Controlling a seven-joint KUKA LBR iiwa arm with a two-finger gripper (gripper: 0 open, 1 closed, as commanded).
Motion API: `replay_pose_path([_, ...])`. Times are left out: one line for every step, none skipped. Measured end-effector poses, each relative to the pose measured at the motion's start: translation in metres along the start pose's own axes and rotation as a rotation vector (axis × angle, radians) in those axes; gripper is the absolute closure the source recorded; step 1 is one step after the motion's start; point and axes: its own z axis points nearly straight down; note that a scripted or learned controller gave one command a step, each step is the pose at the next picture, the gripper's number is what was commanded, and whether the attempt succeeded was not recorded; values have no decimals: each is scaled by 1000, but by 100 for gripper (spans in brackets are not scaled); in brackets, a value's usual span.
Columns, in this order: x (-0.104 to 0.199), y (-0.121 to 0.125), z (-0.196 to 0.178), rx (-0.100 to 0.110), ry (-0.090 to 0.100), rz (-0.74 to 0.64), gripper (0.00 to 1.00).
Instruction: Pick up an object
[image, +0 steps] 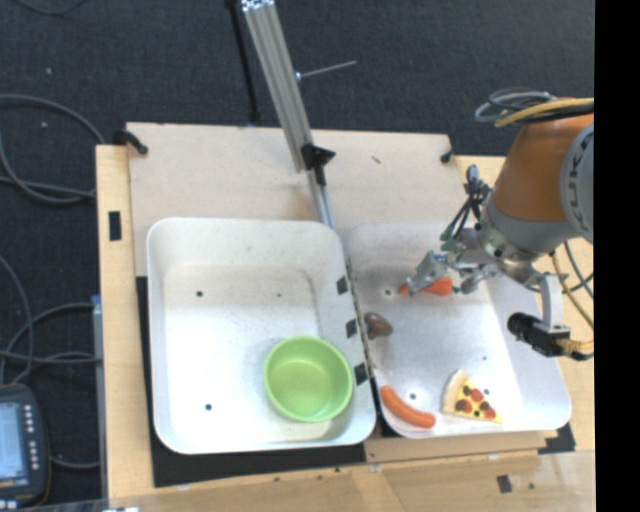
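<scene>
Dark carpet surrounds the bench (230, 170) bearing two white bins. Inside the left bin (200, 270) a green bowl (308, 377) sits near its front right corner. Across in the right bin (520, 390) lie a brown lump (377, 323), a sausage (407, 408) and a pizza slice (470, 399). Farther back, the gripper (437, 279) has its fingers closed around a small orange object (436, 287).

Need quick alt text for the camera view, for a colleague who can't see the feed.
The gripper sits low in the right bin at a small orange object; whether it is held is unclear. That bin also holds a brown lump, a sausage and a pizza slice; the left bin holds a green bowl.
</scene>
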Motion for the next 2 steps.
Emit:
replay_pose_path([0,0,0,-1,0,1,0])
replay_pose_path([4,-10,54,6,-3,4,0])
